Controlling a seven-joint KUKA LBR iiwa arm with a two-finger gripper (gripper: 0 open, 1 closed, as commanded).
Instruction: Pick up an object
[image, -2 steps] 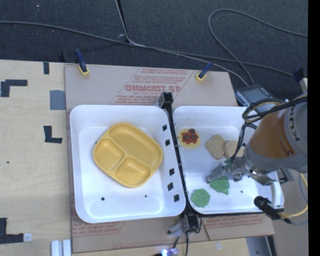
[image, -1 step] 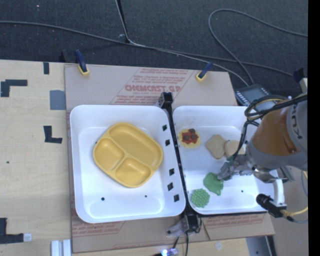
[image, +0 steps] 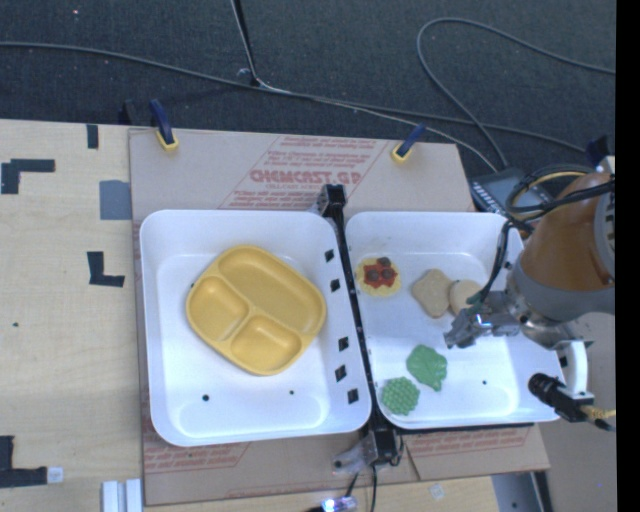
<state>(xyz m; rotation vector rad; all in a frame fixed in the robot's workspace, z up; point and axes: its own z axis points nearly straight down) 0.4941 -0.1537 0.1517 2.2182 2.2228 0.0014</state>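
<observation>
The right bin (image: 420, 228) holds several small toy foods: a yellow round piece with red and dark topping (image: 379, 276), a tan flat piece (image: 432, 291) with a pale round piece (image: 463, 295) beside it, a green leafy piece (image: 428, 366) and a green bumpy round piece (image: 400, 396). My gripper (image: 463, 331) hangs over the right side of this bin, just below the pale round piece and up and right of the leafy piece. Nothing shows between its fingers.
The left bin (image: 165, 300) holds a yellow divided plate (image: 256, 308). A black divider strip (image: 345, 300) runs between the bins. Cables lie on the dark floor behind, and two clamps (image: 163, 128) pin the cardboard sheet.
</observation>
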